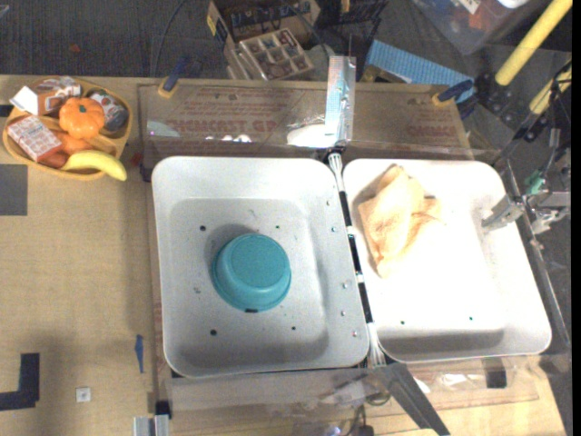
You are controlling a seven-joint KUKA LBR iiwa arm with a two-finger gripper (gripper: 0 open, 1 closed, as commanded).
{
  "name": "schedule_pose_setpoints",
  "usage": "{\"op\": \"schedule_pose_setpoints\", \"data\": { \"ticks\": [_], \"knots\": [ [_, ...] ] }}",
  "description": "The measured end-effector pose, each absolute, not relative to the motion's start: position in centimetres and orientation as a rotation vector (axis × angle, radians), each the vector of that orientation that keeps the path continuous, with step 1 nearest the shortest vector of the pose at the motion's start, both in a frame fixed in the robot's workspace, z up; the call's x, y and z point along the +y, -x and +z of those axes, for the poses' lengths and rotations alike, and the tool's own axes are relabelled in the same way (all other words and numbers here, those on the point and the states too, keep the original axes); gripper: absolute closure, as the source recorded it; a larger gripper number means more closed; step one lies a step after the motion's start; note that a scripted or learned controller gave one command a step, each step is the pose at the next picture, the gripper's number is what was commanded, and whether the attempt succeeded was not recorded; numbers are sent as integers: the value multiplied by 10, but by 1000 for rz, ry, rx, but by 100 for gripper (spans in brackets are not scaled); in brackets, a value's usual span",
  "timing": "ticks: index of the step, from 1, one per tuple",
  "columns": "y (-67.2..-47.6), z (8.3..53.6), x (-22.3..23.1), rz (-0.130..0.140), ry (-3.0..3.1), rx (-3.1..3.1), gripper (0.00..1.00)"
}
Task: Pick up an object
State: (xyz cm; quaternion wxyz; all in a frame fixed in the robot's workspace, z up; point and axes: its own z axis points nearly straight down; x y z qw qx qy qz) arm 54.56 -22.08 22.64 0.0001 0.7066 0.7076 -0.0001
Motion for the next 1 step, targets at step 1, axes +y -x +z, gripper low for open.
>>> {"op": "schedule_pose_setpoints", "data": {
  "ticks": [1],
  "knots": [
    [-577, 140, -167, 0, -2055, 2376, 0]
  ]
}}
